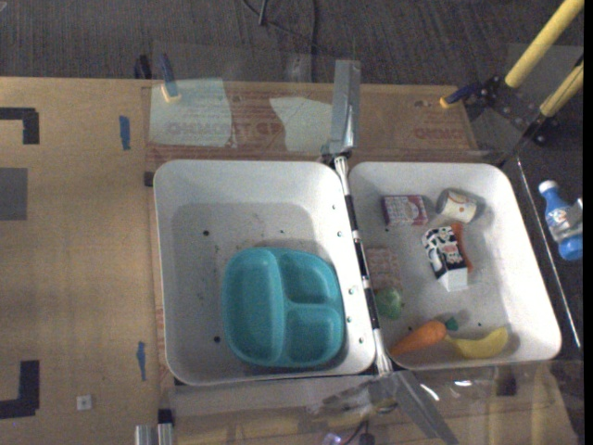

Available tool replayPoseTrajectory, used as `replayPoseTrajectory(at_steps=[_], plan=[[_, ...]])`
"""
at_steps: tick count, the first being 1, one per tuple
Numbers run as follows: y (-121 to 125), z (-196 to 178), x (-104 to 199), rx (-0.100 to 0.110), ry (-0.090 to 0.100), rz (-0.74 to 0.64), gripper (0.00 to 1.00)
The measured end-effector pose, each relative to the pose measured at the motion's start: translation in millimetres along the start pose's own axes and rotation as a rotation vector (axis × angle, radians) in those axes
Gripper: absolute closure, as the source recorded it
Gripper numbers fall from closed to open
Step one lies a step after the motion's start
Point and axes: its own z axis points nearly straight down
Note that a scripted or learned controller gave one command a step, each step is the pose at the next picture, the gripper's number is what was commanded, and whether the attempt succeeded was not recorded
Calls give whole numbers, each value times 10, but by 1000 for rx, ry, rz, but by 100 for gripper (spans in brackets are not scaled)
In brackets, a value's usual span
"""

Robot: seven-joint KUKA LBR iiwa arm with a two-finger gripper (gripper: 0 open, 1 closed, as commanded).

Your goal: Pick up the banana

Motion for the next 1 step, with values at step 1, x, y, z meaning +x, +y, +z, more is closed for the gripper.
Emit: replayPoseTrajectory(at_steps=[1], plan=[[429,552,506,1,1,71,100]])
